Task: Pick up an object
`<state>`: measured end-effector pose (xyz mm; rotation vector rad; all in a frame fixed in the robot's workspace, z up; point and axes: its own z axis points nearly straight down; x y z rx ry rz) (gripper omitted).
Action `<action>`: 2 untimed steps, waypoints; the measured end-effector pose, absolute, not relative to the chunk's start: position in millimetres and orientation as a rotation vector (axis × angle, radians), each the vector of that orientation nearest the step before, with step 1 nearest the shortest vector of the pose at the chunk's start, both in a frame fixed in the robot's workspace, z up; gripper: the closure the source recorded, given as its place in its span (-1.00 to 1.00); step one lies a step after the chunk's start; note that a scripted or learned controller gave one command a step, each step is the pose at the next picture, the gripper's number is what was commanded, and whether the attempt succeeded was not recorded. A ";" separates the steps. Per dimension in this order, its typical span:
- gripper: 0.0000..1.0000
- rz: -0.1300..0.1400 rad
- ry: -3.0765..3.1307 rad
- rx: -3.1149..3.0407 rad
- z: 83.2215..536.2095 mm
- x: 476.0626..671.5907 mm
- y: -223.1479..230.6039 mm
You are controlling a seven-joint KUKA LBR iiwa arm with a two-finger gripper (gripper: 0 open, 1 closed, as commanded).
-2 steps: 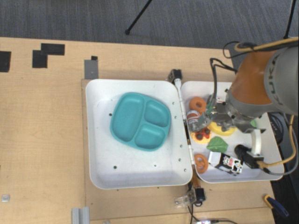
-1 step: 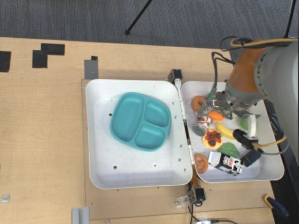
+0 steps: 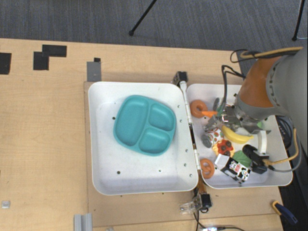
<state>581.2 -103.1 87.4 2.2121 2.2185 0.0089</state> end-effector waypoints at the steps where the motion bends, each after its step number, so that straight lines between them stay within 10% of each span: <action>1: -1.00 0.012 2.216 2.213 87.9 522.2 -86.5; 2: -1.00 0.016 2.212 2.210 88.2 491.7 -85.9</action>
